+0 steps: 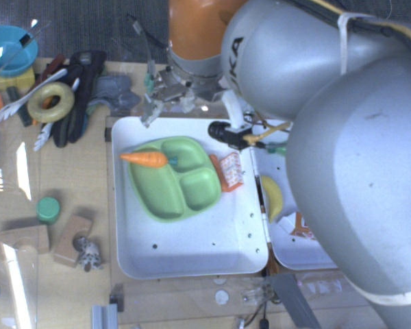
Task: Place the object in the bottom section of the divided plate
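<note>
Two white bins sit side by side on the table (pixel 61 190). The left bin (pixel 192 252) holds a green divided plate (pixel 175 187); a carrot (pixel 145 159) lies across the plate's upper-left rim, beside an orange packet (pixel 229 171). The right bin (pixel 294 249) contains a banana (pixel 272 197). The gripper (pixel 166 98) hangs above the left bin's far edge; the spread of its jaws cannot be told.

Glossy green plastic plate (pixel 172 180), smooth white bin (pixel 192 252) — wooden blocks (pixel 72 238), matt
</note>
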`<state>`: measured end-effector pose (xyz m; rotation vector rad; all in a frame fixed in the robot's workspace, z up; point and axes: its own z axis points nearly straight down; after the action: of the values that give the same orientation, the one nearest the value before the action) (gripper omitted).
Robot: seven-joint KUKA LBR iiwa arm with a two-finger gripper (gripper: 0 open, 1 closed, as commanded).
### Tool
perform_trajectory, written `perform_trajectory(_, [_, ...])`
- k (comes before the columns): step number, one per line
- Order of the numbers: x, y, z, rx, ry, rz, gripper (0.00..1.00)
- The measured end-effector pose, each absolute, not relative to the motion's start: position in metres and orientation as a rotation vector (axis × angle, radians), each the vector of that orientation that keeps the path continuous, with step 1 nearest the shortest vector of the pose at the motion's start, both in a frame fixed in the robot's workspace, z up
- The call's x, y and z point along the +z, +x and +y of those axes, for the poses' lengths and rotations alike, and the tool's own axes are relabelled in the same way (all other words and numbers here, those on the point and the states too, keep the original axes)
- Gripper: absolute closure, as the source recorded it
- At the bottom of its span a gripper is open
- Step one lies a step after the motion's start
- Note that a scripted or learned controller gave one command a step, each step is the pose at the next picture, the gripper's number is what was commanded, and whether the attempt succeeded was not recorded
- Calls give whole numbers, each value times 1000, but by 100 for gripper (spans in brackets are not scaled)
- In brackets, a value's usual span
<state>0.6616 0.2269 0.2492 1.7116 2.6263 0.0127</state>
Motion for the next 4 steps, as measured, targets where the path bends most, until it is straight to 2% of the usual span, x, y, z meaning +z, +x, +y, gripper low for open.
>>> perform_trajectory(4, [249, 662, 227, 12, 1712, 2626, 0])
